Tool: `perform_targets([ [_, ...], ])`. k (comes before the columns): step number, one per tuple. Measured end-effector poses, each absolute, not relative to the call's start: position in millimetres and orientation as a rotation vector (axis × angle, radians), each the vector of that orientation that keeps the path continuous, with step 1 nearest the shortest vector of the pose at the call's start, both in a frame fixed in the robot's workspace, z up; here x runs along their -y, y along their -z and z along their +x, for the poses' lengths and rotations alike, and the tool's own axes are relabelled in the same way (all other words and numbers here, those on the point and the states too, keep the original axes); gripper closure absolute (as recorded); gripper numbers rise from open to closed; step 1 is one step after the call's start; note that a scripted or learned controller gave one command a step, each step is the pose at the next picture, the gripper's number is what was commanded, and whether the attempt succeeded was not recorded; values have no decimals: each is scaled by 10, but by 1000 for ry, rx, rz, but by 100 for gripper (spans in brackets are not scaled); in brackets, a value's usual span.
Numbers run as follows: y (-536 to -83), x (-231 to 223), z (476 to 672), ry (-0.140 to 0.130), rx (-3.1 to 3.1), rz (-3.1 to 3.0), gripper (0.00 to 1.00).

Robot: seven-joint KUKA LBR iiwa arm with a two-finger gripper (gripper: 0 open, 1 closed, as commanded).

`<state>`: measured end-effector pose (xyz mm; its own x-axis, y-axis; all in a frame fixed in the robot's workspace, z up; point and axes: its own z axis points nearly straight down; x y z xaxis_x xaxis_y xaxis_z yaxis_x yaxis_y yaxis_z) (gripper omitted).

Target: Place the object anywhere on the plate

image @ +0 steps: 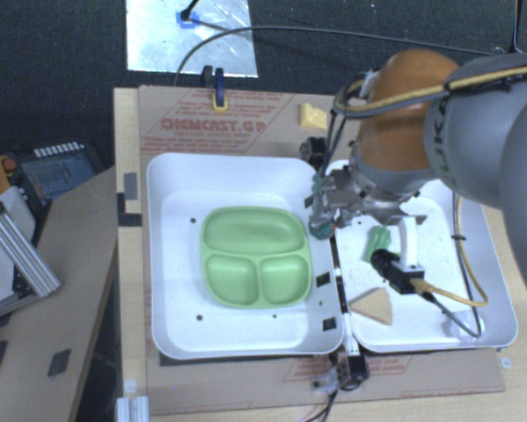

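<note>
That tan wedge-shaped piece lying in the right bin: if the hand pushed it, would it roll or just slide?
The tan wedge-shaped piece would probably slide, not roll: it lies flat with straight edges. It looks solid, so likely stiff. The smooth white right bin may let it skid away.

Red block letters — "CHEMCAST" followed by what looks like "GP" — run across the brown board (212,123) under the bins' far edge. Similar print at its near edge is unreadable.

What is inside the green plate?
The green plate sits in the left white bin. Its three sections look bare, with nothing resting in them. The arm's gripper hangs over the plate's right edge and hides a small bit of the rim there.
</note>
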<state>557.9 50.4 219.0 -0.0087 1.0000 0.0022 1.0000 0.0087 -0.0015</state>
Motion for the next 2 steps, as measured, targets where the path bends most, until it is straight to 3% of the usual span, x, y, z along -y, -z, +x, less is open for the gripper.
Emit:
perform_targets([
  [1,-2259,-1087,5317,1,2232,-2207,100],
  [2,-2336,-1158,5285,3,2230,-2214,100],
])
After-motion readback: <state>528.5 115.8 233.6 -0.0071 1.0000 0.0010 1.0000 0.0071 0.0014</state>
